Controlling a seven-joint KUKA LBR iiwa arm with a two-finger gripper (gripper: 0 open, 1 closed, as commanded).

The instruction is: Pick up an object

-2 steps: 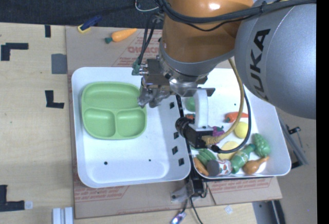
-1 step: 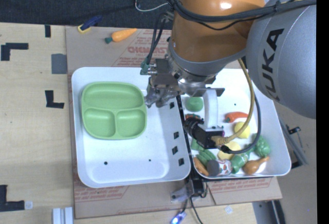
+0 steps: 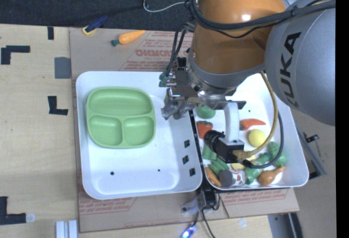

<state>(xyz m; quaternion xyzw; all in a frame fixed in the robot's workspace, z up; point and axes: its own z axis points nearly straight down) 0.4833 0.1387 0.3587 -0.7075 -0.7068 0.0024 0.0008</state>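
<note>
Bench contents, left to right.

1. Pale wooden bench top (image 3: pixel 32 149) with black angular marks, bearing a brown printed cardboard sheet (image 3: pixel 109 57) under both bins.
2. Small blue-and-yellow object (image 3: pixel 95 25), at the cardboard's far left corner, outside the bins.
3. Orange toy carrot with green top (image 3: pixel 128 37), lying on the cardboard just beyond the left bin.
4. Shallow white left bin (image 3: pixel 136 177). It holds a light green plastic plate with three compartments (image 3: pixel 120 117), lying flat in the far left part.
5. Grey metal gripper (image 3: pixel 175 97), under the arm's orange band, above the left bin's right edge, near the rim where the bins meet (whether it stands parted or closed cannot be told; nothing is seen held).
6. Shallow white right bin (image 3: pixel 288 144). It holds a heap of small toy foods (image 3: pixel 262 158) along its near side, among them a red pepper-shaped piece (image 3: pixel 252 122), a yellow rounded piece (image 3: pixel 256 136) and a brown-orange piece (image 3: pixel 267 177). The heap lies apart from the gripper.
</note>
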